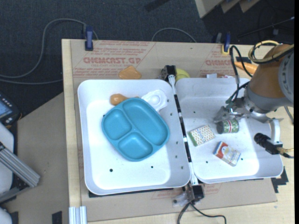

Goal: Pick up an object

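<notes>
In the right bin [205, 92], my gripper [228, 114] hangs low near the middle, its arm coming in from the right. A small green and silver can [231, 126] lies on its side directly under the gripper and seems to touch it. Whether the can is held is unclear. A patterned packet [202, 135] lies to the left of the can. A red and white packet [227, 153] lies nearer the front. The left bin [140, 176] holds a blue divided plate [135, 128], a small orange piece [117, 98] and a white piece [155, 98].
An orange object [130, 72] and a yellow object [182, 73] lie on the board behind the bins. The ridge between the bins [182, 129] runs just left of the patterned packet. Blue clamps [88, 36] hold the board's back edge.
</notes>
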Action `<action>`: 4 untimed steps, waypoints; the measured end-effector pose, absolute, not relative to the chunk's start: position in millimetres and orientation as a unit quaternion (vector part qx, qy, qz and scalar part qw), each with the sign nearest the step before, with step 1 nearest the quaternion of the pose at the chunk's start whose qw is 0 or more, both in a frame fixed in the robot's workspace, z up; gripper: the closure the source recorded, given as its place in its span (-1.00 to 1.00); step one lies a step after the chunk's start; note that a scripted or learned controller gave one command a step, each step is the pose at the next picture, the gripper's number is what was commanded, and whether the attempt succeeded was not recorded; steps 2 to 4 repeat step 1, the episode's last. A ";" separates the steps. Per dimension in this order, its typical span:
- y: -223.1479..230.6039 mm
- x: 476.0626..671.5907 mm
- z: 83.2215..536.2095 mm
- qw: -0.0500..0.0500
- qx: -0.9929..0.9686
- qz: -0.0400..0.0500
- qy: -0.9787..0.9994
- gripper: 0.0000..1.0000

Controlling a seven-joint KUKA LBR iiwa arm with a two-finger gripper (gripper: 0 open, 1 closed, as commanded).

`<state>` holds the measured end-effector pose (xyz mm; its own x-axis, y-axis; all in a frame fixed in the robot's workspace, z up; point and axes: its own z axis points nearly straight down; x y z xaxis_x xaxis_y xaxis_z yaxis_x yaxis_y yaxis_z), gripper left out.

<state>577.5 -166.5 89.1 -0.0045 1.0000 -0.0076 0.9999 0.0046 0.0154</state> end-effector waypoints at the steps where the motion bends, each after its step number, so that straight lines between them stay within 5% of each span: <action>1: -97.6 645.9 87.7 0.004 0.704 0.004 0.710 1.00; 4: -97.6 645.9 87.7 0.004 0.704 0.004 0.710 1.00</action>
